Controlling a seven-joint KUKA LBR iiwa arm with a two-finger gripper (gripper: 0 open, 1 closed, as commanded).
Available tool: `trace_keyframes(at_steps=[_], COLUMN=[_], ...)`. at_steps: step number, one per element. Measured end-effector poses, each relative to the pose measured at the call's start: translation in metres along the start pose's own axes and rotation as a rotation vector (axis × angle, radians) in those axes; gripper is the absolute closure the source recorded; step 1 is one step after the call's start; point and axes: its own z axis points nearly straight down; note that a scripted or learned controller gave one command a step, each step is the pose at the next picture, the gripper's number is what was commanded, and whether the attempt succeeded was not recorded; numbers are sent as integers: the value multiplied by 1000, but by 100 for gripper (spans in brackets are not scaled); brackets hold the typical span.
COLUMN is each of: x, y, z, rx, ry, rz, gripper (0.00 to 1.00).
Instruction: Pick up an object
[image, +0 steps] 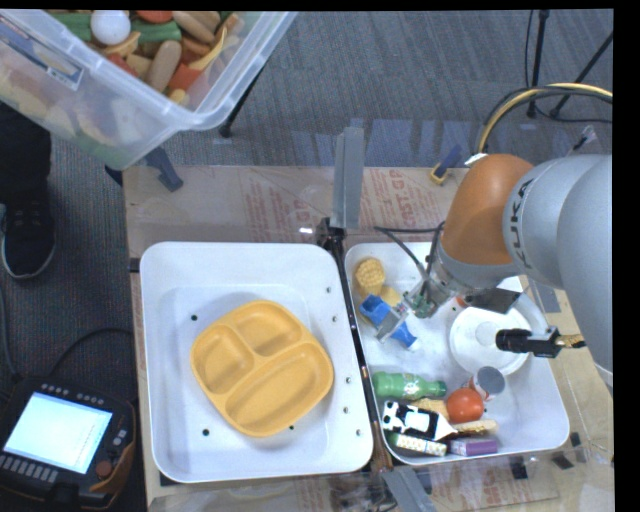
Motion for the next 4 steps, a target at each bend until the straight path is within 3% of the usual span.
trace_keyframes(at_steps=[1,2,3,4], x=[0,1,1,1], y=[1,1,-8,-7], z=[-10,-9,1,-9], rx=[0,1,3,5], ry=[-1,0,3,3], rz=[-5,-6,255,251], gripper=[100,0,0,100])
